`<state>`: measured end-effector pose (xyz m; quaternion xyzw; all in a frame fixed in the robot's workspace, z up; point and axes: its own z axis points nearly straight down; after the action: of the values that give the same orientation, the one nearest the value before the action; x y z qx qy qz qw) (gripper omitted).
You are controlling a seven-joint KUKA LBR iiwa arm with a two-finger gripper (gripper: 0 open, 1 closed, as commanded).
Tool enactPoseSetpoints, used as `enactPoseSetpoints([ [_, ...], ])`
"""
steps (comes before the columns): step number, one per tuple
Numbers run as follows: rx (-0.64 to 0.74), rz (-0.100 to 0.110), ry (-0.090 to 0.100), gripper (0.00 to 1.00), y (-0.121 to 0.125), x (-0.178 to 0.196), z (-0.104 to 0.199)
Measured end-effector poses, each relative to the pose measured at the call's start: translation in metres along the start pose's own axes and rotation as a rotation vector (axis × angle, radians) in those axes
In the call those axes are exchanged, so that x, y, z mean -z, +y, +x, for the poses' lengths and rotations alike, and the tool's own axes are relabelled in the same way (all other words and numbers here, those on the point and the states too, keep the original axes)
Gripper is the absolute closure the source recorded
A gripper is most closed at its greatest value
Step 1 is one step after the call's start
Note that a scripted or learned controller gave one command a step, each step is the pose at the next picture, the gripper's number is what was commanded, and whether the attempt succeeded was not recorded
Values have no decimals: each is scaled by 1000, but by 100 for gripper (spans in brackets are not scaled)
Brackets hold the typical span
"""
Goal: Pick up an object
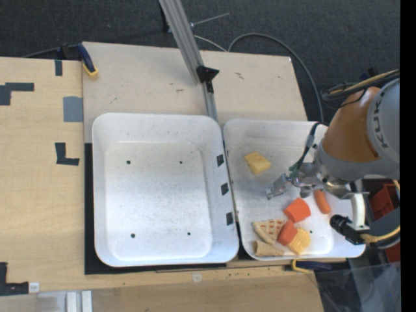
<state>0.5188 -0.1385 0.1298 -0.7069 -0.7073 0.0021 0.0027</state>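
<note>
The right bin (273,132) holds several small items. A yellow block (257,162) lies near its far left. An orange-red block (297,210) and a small orange stick (322,201) sit in the middle right. At the near edge lie a tan waffle-like wedge (268,229), a red piece (286,234), a yellow piece (300,241) and a tan strip (266,248). My gripper (278,188) hangs low over the bin floor, between the yellow block and the orange-red block, with nothing visibly held.
The left bin (156,125) stands beside the right one, and their rims meet at the middle. A slanted metal pole (185,34) comes down from the top to the bins' far junction. A blue-yellow clamp (87,60) sits at the board's far left corner.
</note>
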Motion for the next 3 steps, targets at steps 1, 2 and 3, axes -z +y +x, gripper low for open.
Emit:
enactPoseSetpoints([
  [1, 0, -6, -2, 0, 0, -42, 0],
  [2, 1, -5, -1, 100, 0, -31, 1],
  [3, 1, -9, -1, 100, -3, 12, 4],
])
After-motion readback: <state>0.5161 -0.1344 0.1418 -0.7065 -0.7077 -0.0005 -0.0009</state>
